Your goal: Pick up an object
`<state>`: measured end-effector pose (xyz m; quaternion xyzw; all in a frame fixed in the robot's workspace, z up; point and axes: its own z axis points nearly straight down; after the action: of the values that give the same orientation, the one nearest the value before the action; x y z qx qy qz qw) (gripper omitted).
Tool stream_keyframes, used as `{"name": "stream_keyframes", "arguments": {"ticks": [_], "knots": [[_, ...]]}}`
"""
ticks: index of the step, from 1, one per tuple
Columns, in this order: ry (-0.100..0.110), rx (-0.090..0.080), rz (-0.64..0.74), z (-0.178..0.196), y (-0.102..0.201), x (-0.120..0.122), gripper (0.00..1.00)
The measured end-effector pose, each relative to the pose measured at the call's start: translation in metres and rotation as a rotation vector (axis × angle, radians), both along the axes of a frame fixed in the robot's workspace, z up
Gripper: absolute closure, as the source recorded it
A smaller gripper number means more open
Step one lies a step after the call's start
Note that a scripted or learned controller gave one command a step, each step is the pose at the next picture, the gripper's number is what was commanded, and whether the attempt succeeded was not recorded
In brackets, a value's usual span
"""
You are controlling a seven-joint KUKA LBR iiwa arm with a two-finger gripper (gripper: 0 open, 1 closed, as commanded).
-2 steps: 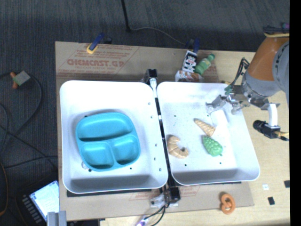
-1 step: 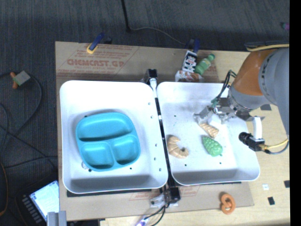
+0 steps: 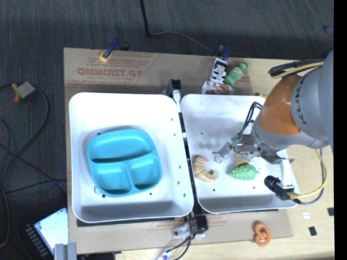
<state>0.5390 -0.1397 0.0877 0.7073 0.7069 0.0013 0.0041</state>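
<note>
Objects for picking sit in the right bin (image 3: 217, 107). Going left to right: the blue divided tray (image 3: 124, 161) fills the left bin (image 3: 81, 112); across the divider, a tan croissant-like pastry (image 3: 204, 168) lies near the right bin's left wall; next, the pincer (image 3: 227, 151) hangs low over the bin floor, fingers spread, nothing between them; just right of it rests a green grape bunch (image 3: 243, 172), under the grey arm (image 3: 303, 112).

Bare floor behind croissant (image 3: 204, 168), seemingly
</note>
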Motion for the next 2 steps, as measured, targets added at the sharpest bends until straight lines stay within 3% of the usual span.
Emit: {"name": "stream_keyframes", "arguments": {"ticks": [1,2], "knots": [[-0.002,-0.001,0.000,0.000,0.044,-0.019,0.00],[-0.004,-0.002,-0.002,0.010,0.043,-0.018,1.00]]}}
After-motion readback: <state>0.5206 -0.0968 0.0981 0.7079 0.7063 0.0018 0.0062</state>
